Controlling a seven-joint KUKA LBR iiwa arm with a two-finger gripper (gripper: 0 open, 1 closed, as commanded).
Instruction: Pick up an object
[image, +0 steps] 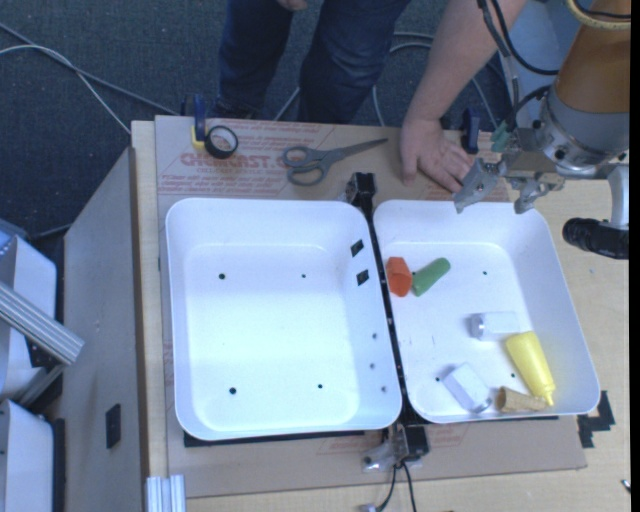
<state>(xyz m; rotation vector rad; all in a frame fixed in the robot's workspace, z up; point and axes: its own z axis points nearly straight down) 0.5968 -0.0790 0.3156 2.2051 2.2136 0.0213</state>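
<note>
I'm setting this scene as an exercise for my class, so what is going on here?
A robot arm reaches in from the right, its tool open and holding nothing, poised above the far edge of the right bin. That bin holds an orange piece, a green piece, a yellow bottle and a few small items. A person's hand rests on the bench just behind the bin, near the scissors. Nothing has been picked up yet.
</note>
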